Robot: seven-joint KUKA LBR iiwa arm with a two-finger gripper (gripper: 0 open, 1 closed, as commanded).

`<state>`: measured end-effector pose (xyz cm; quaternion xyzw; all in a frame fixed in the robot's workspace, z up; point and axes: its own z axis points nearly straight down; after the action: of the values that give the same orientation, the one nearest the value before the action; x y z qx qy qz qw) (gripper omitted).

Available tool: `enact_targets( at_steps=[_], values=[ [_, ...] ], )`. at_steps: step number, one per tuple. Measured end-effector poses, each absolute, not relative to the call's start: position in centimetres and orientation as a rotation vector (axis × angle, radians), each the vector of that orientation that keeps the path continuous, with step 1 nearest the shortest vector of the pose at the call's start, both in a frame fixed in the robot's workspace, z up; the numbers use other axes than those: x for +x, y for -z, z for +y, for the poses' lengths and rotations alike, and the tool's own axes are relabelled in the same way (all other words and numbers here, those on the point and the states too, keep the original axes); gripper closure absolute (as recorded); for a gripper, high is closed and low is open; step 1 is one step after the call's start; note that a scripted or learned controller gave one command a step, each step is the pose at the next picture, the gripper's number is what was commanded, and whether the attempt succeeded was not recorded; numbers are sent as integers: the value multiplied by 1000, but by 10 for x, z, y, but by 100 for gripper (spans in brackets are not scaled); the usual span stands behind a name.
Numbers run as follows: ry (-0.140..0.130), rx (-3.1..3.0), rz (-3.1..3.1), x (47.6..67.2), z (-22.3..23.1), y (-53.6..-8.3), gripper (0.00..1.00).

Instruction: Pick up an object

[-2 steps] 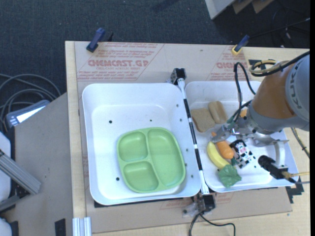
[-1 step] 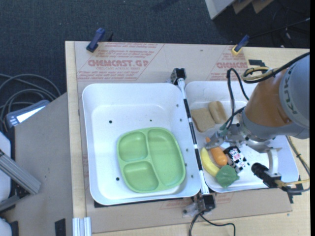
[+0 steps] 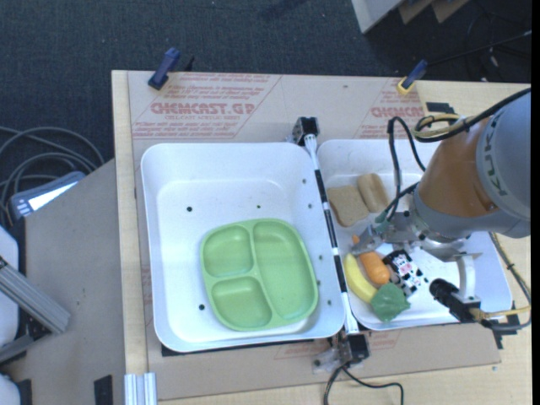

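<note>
**Arm low over the right bin, toys clustered at its near end**

You are looking down on two white bins side by side. The left bin (image 3: 169,226) carries a green divided tray (image 3: 257,272), lying flat toward its 5 o'clock corner with all three compartments bare. The right bin (image 3: 354,154) sits just beside it, their rims meeting along a dark strip.

The arm (image 3: 472,175) comes in from 3 o'clock, its orange band above the wrist sitting over the middle of the right bin. The gripper (image 3: 396,226) hangs below it, down among the objects. You cannot tell from this angle how its pincer stands or whether anything is caught in it; the wrist body covers that spot.

The things to pick from all lie in the right bin. At 12 o'clock from the gripper, two tan bread-like pieces (image 3: 359,197) lie touching each other near the bin's left wall. At 7 o'clock from the gripper you have a yellow banana (image 3: 356,281) along the left wall, with an orange piece (image 3: 375,268) resting against it. A green lump (image 3: 389,302) lies at the bin's near rim, touching the banana's lower end. A small black and white object (image 3: 407,272) lies just beside the orange piece, at its 3 o'clock.
</note>
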<state>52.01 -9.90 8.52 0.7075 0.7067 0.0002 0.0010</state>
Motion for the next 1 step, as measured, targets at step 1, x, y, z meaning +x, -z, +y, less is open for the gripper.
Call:
enact_targets(
  at_steps=[1],
  values=[
    [0,2221,2216,504,-93,-85,0]
  ],
)
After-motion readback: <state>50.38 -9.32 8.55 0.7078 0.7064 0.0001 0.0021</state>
